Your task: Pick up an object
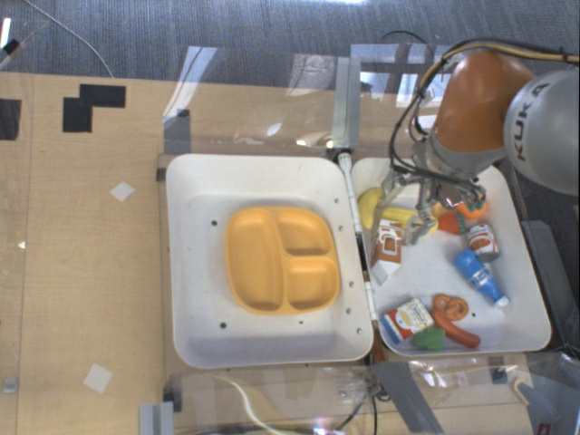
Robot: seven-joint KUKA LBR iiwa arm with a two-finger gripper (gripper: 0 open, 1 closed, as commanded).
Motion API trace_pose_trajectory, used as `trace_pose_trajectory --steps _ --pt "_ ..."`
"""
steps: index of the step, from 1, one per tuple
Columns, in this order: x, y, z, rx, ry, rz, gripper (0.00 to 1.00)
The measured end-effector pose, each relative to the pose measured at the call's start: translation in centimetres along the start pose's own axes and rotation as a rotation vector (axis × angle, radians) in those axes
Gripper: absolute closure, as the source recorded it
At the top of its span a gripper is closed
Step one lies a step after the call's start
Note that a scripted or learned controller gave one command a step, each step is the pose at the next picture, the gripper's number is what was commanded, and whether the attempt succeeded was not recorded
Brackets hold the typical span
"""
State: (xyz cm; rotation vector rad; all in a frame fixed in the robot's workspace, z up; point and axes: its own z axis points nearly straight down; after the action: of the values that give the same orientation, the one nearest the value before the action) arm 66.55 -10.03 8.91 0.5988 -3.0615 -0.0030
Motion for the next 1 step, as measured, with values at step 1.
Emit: trace_pose_trajectory --steps 1 --pt "1.68 1.09 0.00 0.018 -0.030 -0.060 0.00"
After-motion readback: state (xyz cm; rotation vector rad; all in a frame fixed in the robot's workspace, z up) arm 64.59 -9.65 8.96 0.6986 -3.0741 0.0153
